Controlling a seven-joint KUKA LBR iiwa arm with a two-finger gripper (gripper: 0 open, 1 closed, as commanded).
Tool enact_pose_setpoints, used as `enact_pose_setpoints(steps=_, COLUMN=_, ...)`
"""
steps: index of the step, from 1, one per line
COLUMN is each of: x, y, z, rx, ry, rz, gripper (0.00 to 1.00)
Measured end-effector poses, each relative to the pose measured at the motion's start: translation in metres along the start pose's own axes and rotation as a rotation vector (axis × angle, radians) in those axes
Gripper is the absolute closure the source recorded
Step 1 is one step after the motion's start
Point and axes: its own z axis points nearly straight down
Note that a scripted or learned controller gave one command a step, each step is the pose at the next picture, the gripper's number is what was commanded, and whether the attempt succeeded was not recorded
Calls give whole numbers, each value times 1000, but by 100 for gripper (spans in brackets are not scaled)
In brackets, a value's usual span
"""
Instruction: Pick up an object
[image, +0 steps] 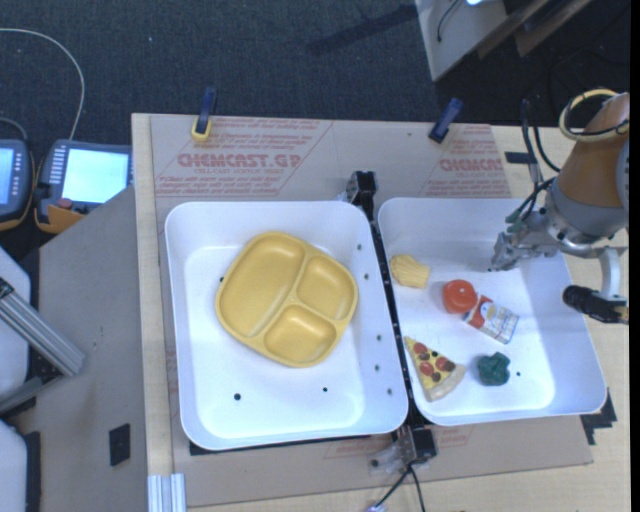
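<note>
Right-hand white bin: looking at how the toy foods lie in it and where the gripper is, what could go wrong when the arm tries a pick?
1. The round orange-red toy tomato touches the small red-and-white carton; closing on one could nudge the other.
2. The flat toy pizza slice lies low beside the bin's left wall, so fingers may slide over it.
3. The gripper hovers over bare floor of the right white bin, risking an empty close.

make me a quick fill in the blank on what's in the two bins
1. The yellow divided plate lies in the ____ bin.
2. The plate has ____ compartments.
3. The pizza slice lies in the ____ bin.
4. The green toy sits to the ____ of the pizza slice.

Missing words: left; three; right; right
</note>
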Motion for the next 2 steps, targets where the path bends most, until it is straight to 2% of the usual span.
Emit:
enact_pose_setpoints(steps=1, x=3, y=-2, z=-43, rx=9, ry=-1, rz=1, gripper=100)
enact_pose_setpoints(steps=2, x=2, y=-6, z=-104, rx=9, ry=-1, rz=0, gripper=100)
